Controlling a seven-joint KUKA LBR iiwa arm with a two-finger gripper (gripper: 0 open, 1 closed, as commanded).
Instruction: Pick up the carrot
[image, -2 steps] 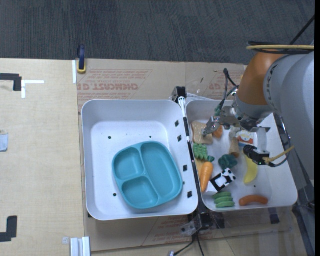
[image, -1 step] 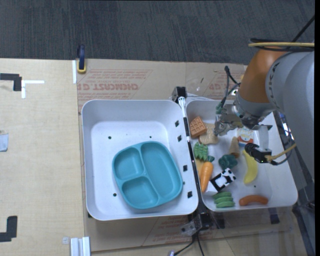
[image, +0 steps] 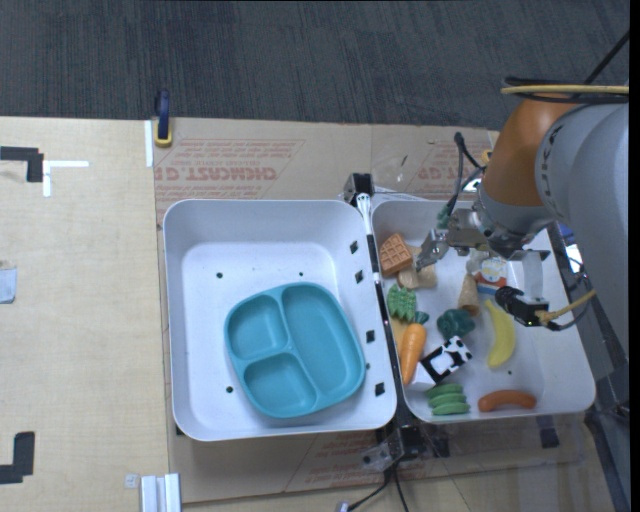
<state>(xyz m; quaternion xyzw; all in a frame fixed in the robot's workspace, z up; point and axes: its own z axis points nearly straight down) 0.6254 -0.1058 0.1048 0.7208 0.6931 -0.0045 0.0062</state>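
Observation:
The carrot (image: 409, 345), orange with a green leafy top, lies along the left wall of the right bin (image: 566, 392), pointing toward the front. My gripper (image: 433, 251) hangs over the back of that bin, beside a waffle (image: 395, 254). It sits behind the carrot's leafy end and slightly to its right, apart from it. Nothing is visibly held in it.
Around the carrot lie a broccoli (image: 456, 323), a black-and-white block (image: 446, 357), a green pod (image: 448, 399), a red sausage (image: 506, 401), a banana (image: 501, 336) and a tan cone (image: 468, 292). The left bin (image: 190, 300) holds a teal divided plate (image: 293, 348).

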